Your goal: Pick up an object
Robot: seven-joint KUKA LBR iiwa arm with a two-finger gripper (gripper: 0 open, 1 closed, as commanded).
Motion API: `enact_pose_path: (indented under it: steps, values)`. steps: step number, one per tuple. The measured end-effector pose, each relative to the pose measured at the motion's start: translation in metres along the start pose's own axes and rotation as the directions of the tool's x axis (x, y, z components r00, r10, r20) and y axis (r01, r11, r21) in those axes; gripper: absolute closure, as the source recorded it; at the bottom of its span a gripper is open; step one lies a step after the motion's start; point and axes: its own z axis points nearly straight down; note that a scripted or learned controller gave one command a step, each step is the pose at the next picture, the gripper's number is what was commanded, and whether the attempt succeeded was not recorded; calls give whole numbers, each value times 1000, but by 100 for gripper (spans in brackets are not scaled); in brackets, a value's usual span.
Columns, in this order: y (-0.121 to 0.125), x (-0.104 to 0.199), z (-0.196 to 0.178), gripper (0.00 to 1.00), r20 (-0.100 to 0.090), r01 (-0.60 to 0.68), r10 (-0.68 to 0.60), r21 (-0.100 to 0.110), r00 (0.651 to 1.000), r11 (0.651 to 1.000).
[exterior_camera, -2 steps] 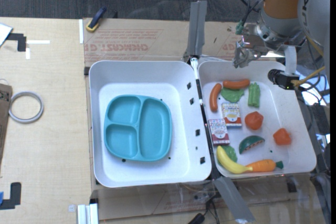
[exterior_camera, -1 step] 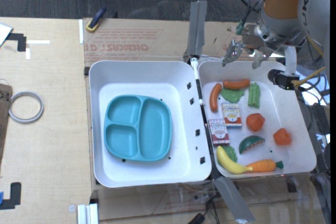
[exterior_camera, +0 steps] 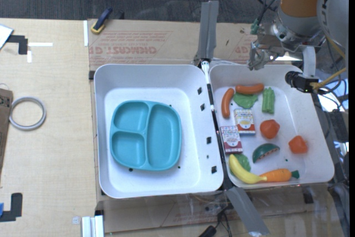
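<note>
the likeliest thing to be picked, judging by closeness, is the orange sausage [exterior_camera: 249, 88] lying near the far wall of the right bin [exterior_camera: 327, 144], its long axis running left to right. a second sausage [exterior_camera: 226, 102] lies just beside it to the left, standing near-to-far, and a green leaf piece [exterior_camera: 246, 100] touches the first one's near side. the gripper [exterior_camera: 258, 59] hangs above the bin's far rim, so the sausage lies nearer than the fingers and slightly left; the coming move would be a short reach toward the near side and down. i cannot tell whether the fingers are spread or closed, and nothing is seen between them.

further out in the same bin lie a green pepper piece [exterior_camera: 268, 100], two small cartons [exterior_camera: 244, 121], a tomato [exterior_camera: 269, 129], a banana [exterior_camera: 243, 170] and a carrot [exterior_camera: 275, 175]. the left bin [exterior_camera: 105, 119] carries a blue divided plate [exterior_camera: 146, 135], and a tape roll [exterior_camera: 26, 113] rests on the counter [exterior_camera: 50, 175] far left.
</note>
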Motion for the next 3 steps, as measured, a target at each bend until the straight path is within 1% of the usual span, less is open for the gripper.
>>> enact_pose_path:
  steps: [1, 2, 3]
  values:
    - [-8, 40, 53, 100, -2, 52, -52, 1, 999, 999]
    - [-46, -4, -63, 100, -1, 50, -50, -1, 999, 999]
    - [-46, -5, -71, 100, 0, 50, -50, 1, 999, 999]
